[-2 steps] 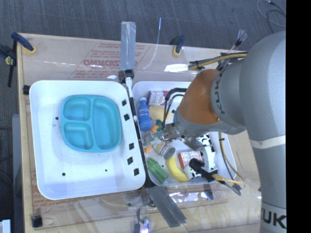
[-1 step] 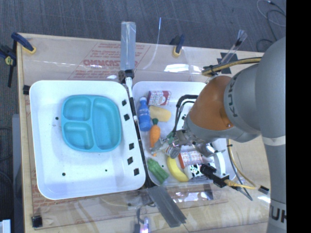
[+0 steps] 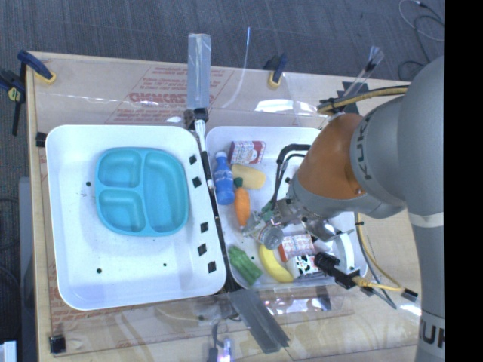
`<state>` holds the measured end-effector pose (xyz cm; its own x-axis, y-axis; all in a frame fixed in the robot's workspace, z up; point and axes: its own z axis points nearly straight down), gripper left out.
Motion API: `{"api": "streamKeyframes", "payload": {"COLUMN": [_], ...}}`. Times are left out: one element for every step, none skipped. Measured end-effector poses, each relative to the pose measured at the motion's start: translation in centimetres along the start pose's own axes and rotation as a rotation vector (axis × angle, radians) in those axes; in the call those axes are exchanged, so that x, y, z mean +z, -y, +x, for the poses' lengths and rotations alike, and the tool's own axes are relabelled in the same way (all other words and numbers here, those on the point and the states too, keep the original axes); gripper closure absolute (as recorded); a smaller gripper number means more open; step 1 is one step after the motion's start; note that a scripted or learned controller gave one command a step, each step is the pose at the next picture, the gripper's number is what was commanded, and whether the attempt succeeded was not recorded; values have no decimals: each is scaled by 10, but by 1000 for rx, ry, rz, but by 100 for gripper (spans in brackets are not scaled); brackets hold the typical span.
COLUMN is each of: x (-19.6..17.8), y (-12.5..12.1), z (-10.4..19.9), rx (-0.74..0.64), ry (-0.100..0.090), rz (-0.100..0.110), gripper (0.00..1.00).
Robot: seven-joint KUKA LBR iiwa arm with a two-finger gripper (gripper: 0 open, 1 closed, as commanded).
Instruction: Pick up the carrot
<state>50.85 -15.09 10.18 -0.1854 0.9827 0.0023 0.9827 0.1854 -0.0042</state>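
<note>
Two bins [image 3: 68, 277], one carrot [image 3: 242, 207], one banana [image 3: 275, 265]

A: Camera position?
B: Fixed above the bench [image 3: 90, 81], angled downward, mid-range.
A: Coverage?
B: Both bins; left bin [image 3: 68, 225] lies beyond the tool [image 3: 266, 221], arm [image 3: 392, 149] entering behind it.

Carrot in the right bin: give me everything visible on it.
The carrot is a small orange toy-looking piece, smooth and plastic in look, lying flat with its long axis running roughly up-down in the view. It sits in the left part of the right bin, beside the blue bottle and just below a yellow item. The gripper is close at its lower right; no contact with it can be made out. Whether the carrot touches its neighbours can't be told.
</note>
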Motion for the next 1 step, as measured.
{"api": "streamKeyframes", "payload": {"x": [-90], "y": [-22], "z": [98], "rx": [-27], "ry": [1], "rz": [-4], "gripper": [100]}}
